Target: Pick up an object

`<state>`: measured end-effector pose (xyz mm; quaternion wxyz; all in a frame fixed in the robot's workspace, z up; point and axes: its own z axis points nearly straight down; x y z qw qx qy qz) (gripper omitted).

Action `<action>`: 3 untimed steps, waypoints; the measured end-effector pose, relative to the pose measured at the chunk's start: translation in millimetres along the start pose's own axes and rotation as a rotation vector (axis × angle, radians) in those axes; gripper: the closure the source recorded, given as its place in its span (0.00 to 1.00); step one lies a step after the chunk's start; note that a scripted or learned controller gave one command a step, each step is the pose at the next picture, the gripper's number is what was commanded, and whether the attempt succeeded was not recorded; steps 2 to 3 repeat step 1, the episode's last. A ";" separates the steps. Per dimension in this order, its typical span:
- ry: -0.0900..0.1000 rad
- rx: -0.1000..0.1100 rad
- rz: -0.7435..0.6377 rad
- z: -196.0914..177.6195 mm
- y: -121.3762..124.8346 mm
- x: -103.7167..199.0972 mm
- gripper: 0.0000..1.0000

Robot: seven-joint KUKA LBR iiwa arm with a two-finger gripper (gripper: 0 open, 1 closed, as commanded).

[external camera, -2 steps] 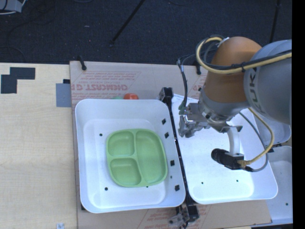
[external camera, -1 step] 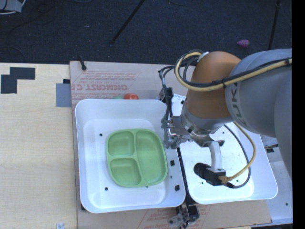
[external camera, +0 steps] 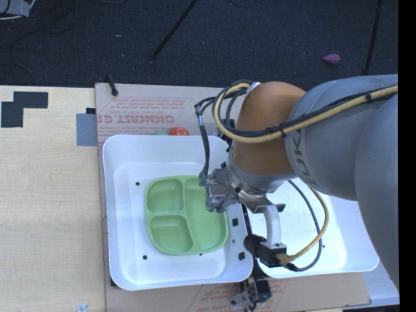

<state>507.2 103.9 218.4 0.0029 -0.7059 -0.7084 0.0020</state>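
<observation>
green divided plate (external camera: 181,216) lies flat on the floor of the left white bin (external camera: 123,174), a little right of centre, its three compartments facing up and its right edge tucked under the arm's wrist, so it looks like the object the task is after. nearest the camera, at the bottom of the view, some dark hardware sits on the cardboard sheet (external camera: 214,294) that underlies both bins, just ahead of where their rims meet. above that, the wrist cabling loops over the right white bin (external camera: 354,255), hanging there because the arm reaches in from that side. the gripper (external camera: 218,197) hovers low over the plate's right-hand edge, close to the wall between the bins; from this slanted angle its tips are hidden by the wrist body, so i cannot tell whether it is spread or pressed together, or whether it touches the plate. my guess is that the approach aims at the raised rim, since a shallow plate offers little else to pinch. farther back, a small red and green object (external camera: 174,132) rests on the cardboard behind the left bin, out of play, and beyond it lies the dark floor (external camera: 195,31).
</observation>
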 end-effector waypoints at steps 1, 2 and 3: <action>-0.001 -0.002 0.003 -0.3 0.7 -1.8 0.00; -0.001 -0.002 0.003 -0.3 0.7 -1.8 0.00; -0.001 -0.002 0.003 -0.3 0.7 -1.8 0.00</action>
